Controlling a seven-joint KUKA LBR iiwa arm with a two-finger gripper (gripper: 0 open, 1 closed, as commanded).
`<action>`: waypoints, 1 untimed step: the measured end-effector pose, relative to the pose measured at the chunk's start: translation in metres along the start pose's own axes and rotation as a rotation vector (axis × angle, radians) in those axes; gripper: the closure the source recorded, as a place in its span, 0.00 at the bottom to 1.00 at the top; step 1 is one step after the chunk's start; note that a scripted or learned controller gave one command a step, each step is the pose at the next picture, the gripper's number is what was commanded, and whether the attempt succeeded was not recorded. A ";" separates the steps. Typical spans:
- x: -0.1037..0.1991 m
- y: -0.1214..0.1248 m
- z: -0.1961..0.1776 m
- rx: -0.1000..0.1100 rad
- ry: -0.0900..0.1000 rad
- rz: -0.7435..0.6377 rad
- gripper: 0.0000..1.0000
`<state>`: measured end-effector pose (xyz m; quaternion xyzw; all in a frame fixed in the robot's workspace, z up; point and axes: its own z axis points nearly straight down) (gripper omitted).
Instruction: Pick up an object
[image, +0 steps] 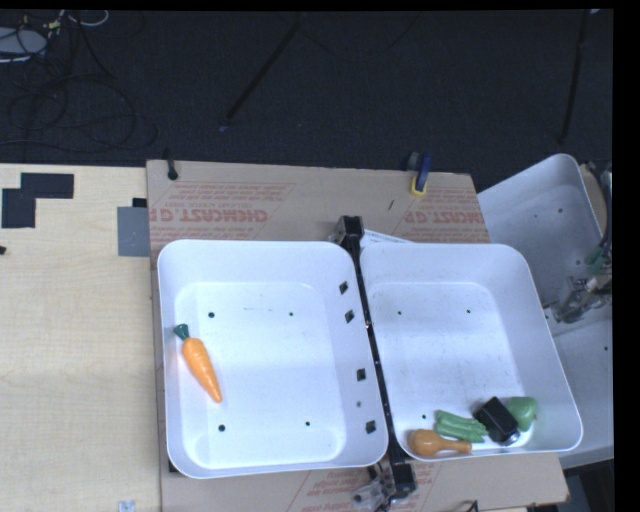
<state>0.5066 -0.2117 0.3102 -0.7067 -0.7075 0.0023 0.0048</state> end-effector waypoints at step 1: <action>-0.003 -0.032 -0.049 -0.012 -0.005 0.005 1.00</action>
